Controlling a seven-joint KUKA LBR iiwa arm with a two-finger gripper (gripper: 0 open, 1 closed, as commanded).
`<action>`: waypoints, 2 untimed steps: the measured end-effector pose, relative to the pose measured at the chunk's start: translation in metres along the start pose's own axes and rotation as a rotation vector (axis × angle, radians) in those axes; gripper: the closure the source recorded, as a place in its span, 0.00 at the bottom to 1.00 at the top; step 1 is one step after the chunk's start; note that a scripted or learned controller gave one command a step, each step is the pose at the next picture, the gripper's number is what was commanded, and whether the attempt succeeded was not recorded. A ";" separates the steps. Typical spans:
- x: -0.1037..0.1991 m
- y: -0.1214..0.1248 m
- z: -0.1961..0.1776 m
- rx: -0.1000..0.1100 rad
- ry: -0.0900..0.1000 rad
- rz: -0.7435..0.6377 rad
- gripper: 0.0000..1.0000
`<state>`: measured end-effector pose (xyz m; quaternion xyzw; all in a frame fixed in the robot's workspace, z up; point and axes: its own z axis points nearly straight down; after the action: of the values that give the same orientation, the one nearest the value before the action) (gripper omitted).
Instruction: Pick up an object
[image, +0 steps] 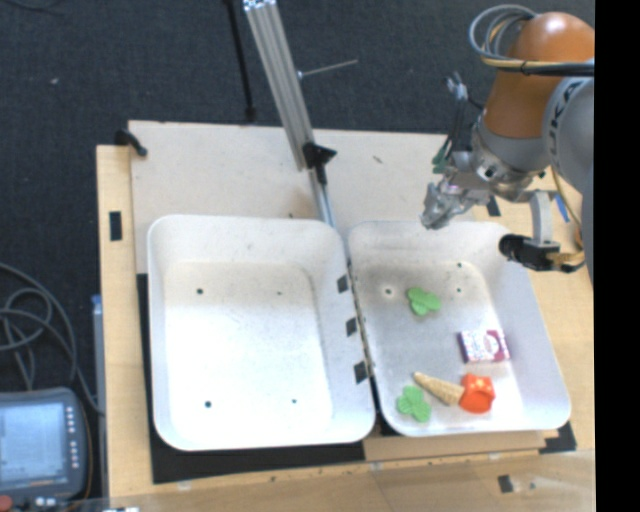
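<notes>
**Pick Preparation: Gripper Above Right Bin, No Object Held**

The gripper (440, 212) hung over the far rim of the right bin (530, 320), at about 12 o'clock of that bin. Whether its claw stood apart or together could not be told from the camera view; nothing was seen between its tips.

Candidate objects lay in the right bin. A green piece (424, 301) sat near the centre. A purple packet (483, 346) lay toward 3 o'clock. A tan cone (436, 388), an orange piece (477, 394) touching its end, and a second green piece (413, 403) clustered near 6 o'clock.

All appeared small and light, probably rigid toys. The packet looked flat and likely hard to grip from above. The central green piece seemed the best choice: take it across its narrow width.

Open floor surrounded that piece. The 6 o'clock cluster sat near the rim and crowded, leaving little finger room. The left bin (170, 300) offered free space.
</notes>
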<state>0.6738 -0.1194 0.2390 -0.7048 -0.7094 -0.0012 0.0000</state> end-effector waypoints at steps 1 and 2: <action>0.061 0.008 -0.004 -0.002 -0.001 -0.001 1.00; 0.115 -0.002 -0.010 0.001 0.000 -0.001 1.00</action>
<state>0.6715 -0.0044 0.2492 -0.7046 -0.7096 -0.0009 0.0003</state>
